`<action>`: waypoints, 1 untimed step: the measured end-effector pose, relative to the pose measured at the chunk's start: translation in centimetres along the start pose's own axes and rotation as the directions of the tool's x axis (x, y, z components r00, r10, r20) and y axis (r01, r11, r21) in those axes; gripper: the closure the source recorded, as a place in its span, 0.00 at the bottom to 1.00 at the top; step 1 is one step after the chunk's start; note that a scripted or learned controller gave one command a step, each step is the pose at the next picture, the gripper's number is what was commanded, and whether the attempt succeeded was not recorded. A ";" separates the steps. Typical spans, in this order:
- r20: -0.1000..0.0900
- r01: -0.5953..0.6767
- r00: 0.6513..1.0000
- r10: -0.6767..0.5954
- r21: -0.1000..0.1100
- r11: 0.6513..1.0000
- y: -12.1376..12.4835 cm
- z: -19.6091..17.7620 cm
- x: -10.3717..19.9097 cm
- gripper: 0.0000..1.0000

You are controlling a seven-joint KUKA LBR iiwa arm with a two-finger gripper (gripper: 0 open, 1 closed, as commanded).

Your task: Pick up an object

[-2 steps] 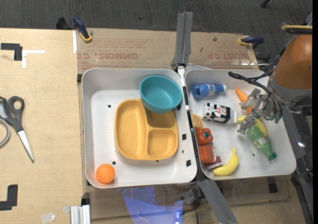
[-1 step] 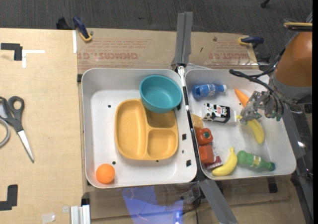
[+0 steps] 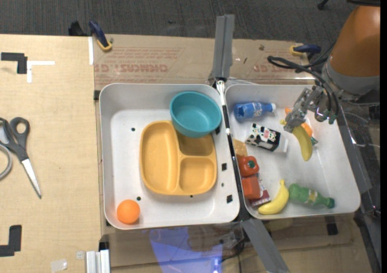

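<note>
The pincer (image 3: 294, 121) hangs low over the upper right part of the right bin (image 3: 346, 163), reaching in from the grey arm with its orange band (image 3: 360, 42) at the right. From where I stand I cannot tell how far its fingers are parted, nor whether anything sits between them; the metal tip is right at the top end of a yellow banana (image 3: 304, 143), which lies lengthwise just below it, with a bit of orange showing beside it. Just left of that is a small black-and-white carton (image 3: 265, 137), tilted, and above it a blue plastic bottle (image 3: 253, 109) lying on its side near the bin's far wall. Along the left wall of the same bin sits a red packet (image 3: 250, 176), and near the front a second banana (image 3: 276, 200) curves beside a green bottle (image 3: 310, 197) lying flat. Across the divider, the left bin (image 3: 115, 144) holds a yellow divided tray (image 3: 175, 160), with a teal bowl (image 3: 195, 112) resting partly on its upper right corner, and an orange ball (image 3: 127, 211) alone in the near left corner. Farther out on the counter (image 3: 54, 193), well apart from the bins, lies a pair of scissors (image 3: 21, 151) at the left edge.
</note>
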State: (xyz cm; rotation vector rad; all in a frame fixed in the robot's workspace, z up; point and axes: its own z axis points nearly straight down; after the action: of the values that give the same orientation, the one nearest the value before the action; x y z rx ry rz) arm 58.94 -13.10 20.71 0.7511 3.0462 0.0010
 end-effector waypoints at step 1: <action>-0.002 0.168 0.986 -0.168 0.001 0.986 -4.7 9.0 2.2 1.00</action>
State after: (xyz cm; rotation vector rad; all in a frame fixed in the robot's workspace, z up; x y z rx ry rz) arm 54.85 -16.27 11.69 0.4915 3.1010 -0.0003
